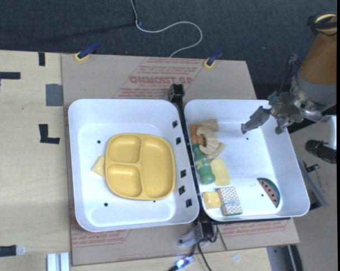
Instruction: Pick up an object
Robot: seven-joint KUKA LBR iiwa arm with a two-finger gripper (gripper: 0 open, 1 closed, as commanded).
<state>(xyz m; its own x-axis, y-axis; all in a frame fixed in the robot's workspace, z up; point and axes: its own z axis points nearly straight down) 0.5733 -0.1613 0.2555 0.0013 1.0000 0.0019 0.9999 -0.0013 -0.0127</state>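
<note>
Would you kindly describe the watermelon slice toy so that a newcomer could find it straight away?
Look in the right white bin, at its near right corner. The watermelon slice lies there alone, apart from the cluster of toys along the bin's left wall. Its red face, dark seeds and green rind mark it out.

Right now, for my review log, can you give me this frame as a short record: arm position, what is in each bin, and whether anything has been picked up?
arm: enters from the right, gripper above the right bin's upper right part
held object: none visible between the jaws
left bin: yellow divided plate, with a small yellow piece at its left edge
right bin: cluster of small items along its left wall; watermelon slice toy near the lower right corner
bench extras: white cable behind the bins
task status: pick not yet made
</note>
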